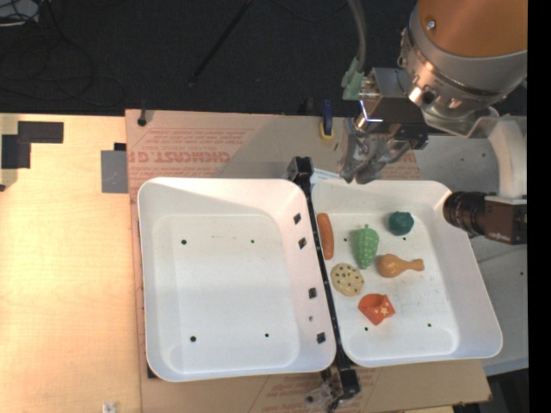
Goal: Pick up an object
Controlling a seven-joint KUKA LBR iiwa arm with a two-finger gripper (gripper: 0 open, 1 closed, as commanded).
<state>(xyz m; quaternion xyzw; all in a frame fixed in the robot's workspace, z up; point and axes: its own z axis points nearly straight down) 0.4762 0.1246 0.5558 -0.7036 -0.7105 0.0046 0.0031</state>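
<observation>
From the overhead camera we see two shallow white bins side by side on the tabletop (60, 256), parted by a black clipped seam down the middle. The left bin (164, 231) has a bare white floor marked by a few small dark dots, so there is wide open room between its raised rims. The right bin (469, 317) carries all the pieces, gathered in its middle and left half; its near right corner and the strip along its right rim stay free.

In that bin we count six things. An orange sausage (325, 235) lies lengthwise just beside the seam. A green bunch of grapes (366, 246) sits next to it, with a round spotted cookie (347, 279) below and a red wedge (376, 308) nearer the front rim. A tan drumstick (399, 266) lies right of the grapes, and a dark teal ball (400, 223) rests towards the far rim — each piece apart from its neighbours, though only narrowly.

The jaws (372, 160) hang at the far rim of the right bin, above its back left corner, under the grey wrist with the orange band. They are well apart from every piece. Nothing is seen between them — how far they are parted we cannot tell.
</observation>
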